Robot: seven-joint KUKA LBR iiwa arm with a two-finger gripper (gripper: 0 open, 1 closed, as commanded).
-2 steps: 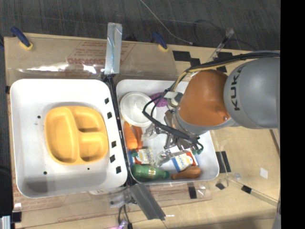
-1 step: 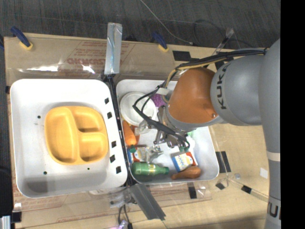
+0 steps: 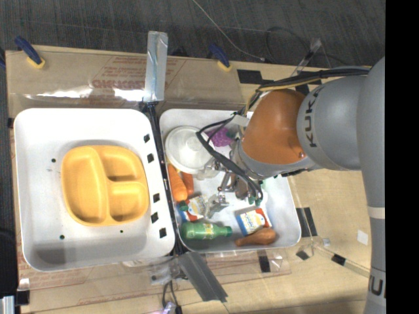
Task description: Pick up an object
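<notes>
At the near edge of the right bin (image 3: 293,222) lie a green bottle (image 3: 206,230) on its side and, just beside it to the right, a brown drumstick-shaped piece (image 3: 258,238). Right behind them sits a small blue-and-white carton (image 3: 251,220), and to its left a red-and-white scrap (image 3: 186,208) rests near an orange carrot (image 3: 178,183) that runs along the bin's left wall. The gripper (image 3: 230,187) hangs low over the middle of this bin, among dark cables; whether its jaws are apart or together cannot be told, and nothing is seen clamped in it. Farther back stand a white bowl (image 3: 186,148) and a purple item (image 3: 222,137), partly hidden by the arm's orange band (image 3: 278,133). The left bin (image 3: 29,175) holds a yellow divided tray (image 3: 105,183).
</notes>
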